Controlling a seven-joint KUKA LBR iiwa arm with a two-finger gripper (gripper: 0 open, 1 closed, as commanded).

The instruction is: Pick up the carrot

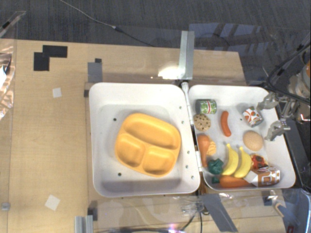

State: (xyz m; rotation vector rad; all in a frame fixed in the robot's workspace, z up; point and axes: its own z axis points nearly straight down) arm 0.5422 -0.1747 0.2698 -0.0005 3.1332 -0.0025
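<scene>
Tabletop with two white bins; carrot at right bin's near edge.
Tool stood open, empty, up-right of the carrot, whose long axis ran left-right.

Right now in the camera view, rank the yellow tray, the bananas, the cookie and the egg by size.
1. Yellow tray, by far the largest.
2. Bananas.
3. Egg and cookie look about alike; I would not rank them.

Gripper at the right edge, fingers spread apart, holding nothing.
</scene>
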